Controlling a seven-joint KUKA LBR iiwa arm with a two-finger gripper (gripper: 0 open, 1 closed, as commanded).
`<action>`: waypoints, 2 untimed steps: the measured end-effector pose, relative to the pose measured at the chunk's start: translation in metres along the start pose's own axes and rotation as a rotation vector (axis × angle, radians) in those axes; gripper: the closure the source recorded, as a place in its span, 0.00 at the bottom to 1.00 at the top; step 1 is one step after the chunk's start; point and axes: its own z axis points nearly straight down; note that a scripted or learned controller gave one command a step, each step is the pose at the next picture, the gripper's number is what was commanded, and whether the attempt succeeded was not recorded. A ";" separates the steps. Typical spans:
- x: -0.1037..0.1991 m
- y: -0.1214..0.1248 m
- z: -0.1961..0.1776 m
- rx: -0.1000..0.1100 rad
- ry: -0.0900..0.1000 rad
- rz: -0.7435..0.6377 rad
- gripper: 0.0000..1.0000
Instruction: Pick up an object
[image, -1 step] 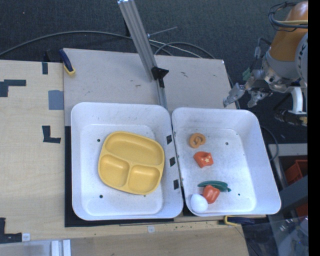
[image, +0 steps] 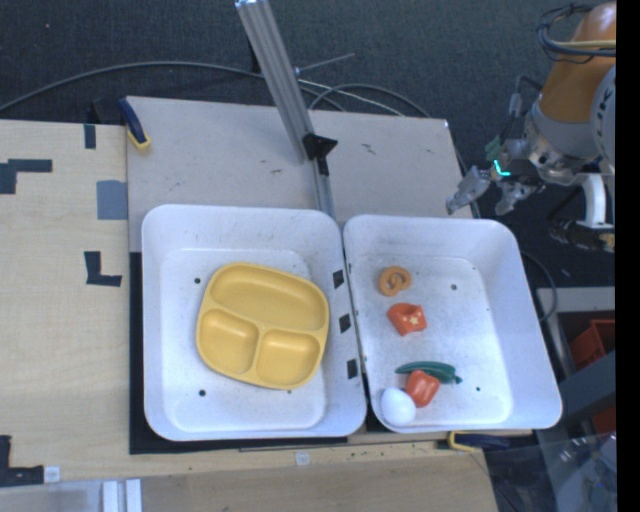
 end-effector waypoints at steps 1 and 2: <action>0.004 -0.001 0.044 0.004 0.001 0.000 0.00; 0.000 -0.010 0.103 0.006 0.001 0.001 0.00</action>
